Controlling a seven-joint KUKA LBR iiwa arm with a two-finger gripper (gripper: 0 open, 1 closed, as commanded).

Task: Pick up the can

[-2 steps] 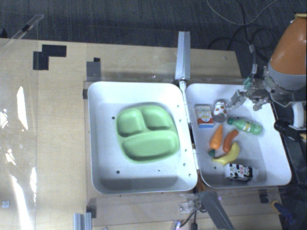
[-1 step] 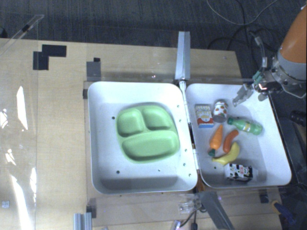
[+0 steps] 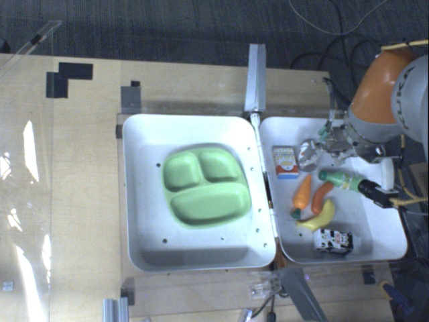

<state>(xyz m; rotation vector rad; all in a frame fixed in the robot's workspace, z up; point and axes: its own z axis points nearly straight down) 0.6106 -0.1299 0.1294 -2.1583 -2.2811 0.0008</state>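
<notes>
The can (image 3: 308, 153) is a small silver object in the upper middle of the right bin (image 3: 385, 247), just right of a red, white and blue box (image 3: 285, 162). My gripper (image 3: 330, 141) hangs over the bin's upper right part, directly right of the can and very close to it. The arm's wrist and orange band (image 3: 375, 89) rise behind it at the right edge. Whether the can is touched by the gripper is unclear from this angle.
The right bin also holds a green bottle with a black cap (image 3: 343, 179), a carrot (image 3: 303, 193), a red pepper (image 3: 322, 194), a banana (image 3: 320, 217) and a black-and-white packet (image 3: 334, 241). A green divided tray (image 3: 204, 186) lies in the left bin (image 3: 141, 240).
</notes>
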